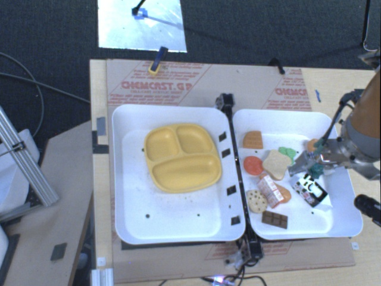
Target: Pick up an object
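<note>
Toy food pieces lie scattered in right bin (342, 219): waffle square (253, 139), red disc (253, 165), bread slice (276, 164), green piece (287, 152), cookie (257, 201), chocolate bar (275, 220), pink carton (271, 190), black-white packet (311, 189). Gripper (303, 166) low over bin between bread slice and packet; finger state: cannot tell. Left bin (128, 219) holds yellow 3-section plate (181, 157).

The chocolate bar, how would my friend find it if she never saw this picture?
Look at the right white bin, the one full of toy food beside the bin holding the yellow divided plate. Go to its near edge, just below the round cookie. The chocolate bar is the only dark brown rectangle there, marked into little squares.
</note>
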